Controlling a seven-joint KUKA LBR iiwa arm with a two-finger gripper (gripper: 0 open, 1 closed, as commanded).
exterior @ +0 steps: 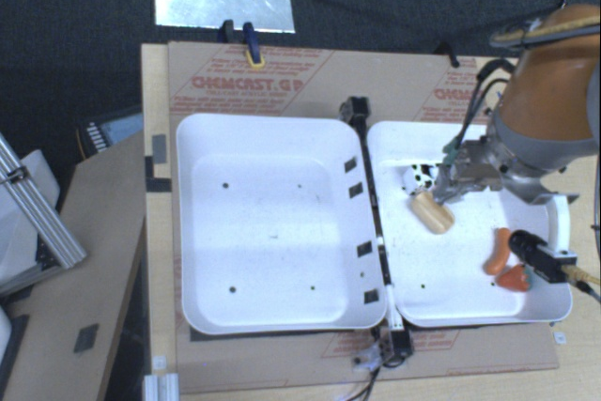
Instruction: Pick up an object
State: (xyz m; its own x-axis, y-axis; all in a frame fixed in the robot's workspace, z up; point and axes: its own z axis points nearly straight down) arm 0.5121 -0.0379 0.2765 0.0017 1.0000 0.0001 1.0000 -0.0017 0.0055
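in the right bin (451, 291), a red piece (513, 279) and an orange piece (498, 249) lie nearest. beyond them, a tan roll (433, 214) sits just beneath the gripper (443, 192). whether it grasps anything, i cannot tell. nothing looks lifted, so the pick remains.

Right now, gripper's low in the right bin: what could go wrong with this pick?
1. The gripper sits right between the tan rounded piece and the black-and-white item; it may nudge one aside or catch both.
2. The tan rounded piece lies at a slant, so it could roll or slip from a grasp.
3. The orange piece and red piece lie near the arm in the right bin; its motion might knock them.
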